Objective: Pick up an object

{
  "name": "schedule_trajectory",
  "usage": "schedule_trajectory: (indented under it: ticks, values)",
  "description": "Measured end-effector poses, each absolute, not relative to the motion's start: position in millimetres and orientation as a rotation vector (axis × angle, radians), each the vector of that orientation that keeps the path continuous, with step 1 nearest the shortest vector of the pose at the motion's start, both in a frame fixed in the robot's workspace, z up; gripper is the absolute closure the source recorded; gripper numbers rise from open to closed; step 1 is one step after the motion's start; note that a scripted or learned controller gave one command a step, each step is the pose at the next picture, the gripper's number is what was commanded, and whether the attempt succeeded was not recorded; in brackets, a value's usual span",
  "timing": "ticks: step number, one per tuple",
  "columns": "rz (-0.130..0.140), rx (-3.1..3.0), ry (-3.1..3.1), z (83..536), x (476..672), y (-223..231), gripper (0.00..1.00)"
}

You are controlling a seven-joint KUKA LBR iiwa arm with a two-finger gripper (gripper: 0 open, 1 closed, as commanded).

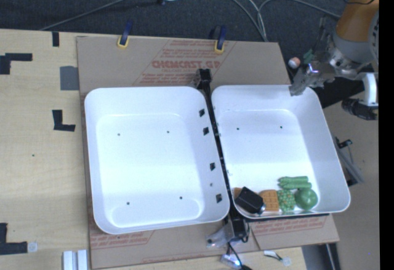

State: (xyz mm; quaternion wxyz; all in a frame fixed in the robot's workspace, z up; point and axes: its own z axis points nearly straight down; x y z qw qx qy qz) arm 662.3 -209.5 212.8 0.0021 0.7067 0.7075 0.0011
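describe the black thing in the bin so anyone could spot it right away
Look at the right bin and follow its near edge to the cluster of small items. The black object is at that cluster's left end, beside an orange piece. It is the only dark item; its neighbours are orange or green.

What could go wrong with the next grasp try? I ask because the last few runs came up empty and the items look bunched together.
1. The black block, orange waffle-textured piece and green toy vegetables huddle in the right white bin's near corner; the jaws may nudge neighbours instead of closing on one.
2. They lie against the bin's sloped wall, so a finger could strike the rim.
3. The gripper sits at the bin's far rim, a long reach from them.
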Motion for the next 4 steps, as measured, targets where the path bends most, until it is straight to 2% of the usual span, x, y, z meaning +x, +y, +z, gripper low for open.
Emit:
schedule_trajectory:
  ticks: [1,3,4]
  values:
    - [0.003,2.218,2.219,265.1,663.1,-209.5,1.00]
    - [0.000,2.218,2.227,238.1,655.0,-102.5,1.00]
    - [0.000,2.217,2.228,228.5,642.5,-43.6,1.00]
